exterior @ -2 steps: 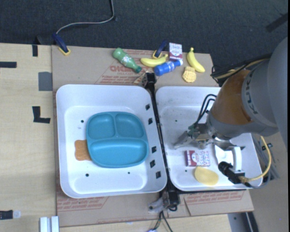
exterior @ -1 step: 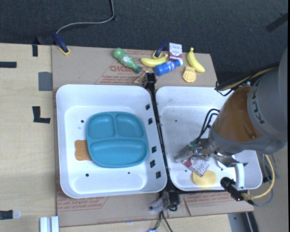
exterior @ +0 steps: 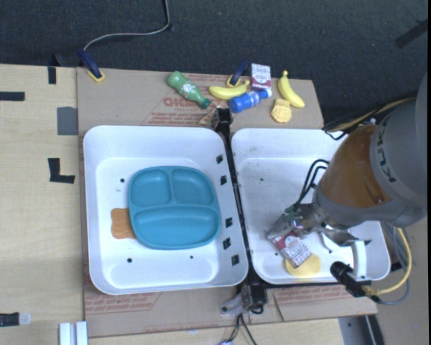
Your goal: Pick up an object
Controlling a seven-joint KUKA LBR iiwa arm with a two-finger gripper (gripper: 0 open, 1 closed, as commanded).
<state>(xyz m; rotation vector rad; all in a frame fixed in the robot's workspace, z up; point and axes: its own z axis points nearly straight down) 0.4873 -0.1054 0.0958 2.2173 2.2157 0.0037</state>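
Right bin (exterior: 273,149), taken as landmark: a shallow white tray with rounded corners and a scuffed, speckled floor. At its near edge lies a flat, pale yellow disc (exterior: 307,267), smooth and rounded. Overlapping the disc's far-left rim is a small packet (exterior: 294,249), rectangular, red and white with fine print too small to read. The gripper (exterior: 291,226) sits just above the packet, touching or nearly touching its far end; the metal fingers are blurred, and whether they are open or closed cannot be told. The grey arm with its orange band covers the bin's right half, with black cable looped beside it.

Left of the right bin, a matching white bin (exterior: 100,192) holds a turquoise plastic plate (exterior: 174,207), glossy, rounded-rectangular and divided into three compartments. A flat orange piece (exterior: 119,223), toast-like in shape, protrudes from under the plate's left edge.

Beyond the right bin, on brown cardboard (exterior: 129,99) printed with faint red lettering (illegible), lie toy foods: a green bottle (exterior: 187,89), a yellow banana (exterior: 228,90), a blue item (exterior: 245,101), a small red-and-white carton (exterior: 261,75), a second banana (exterior: 289,90) and a textured yellow piece (exterior: 280,111), possibly a waffle or corn.
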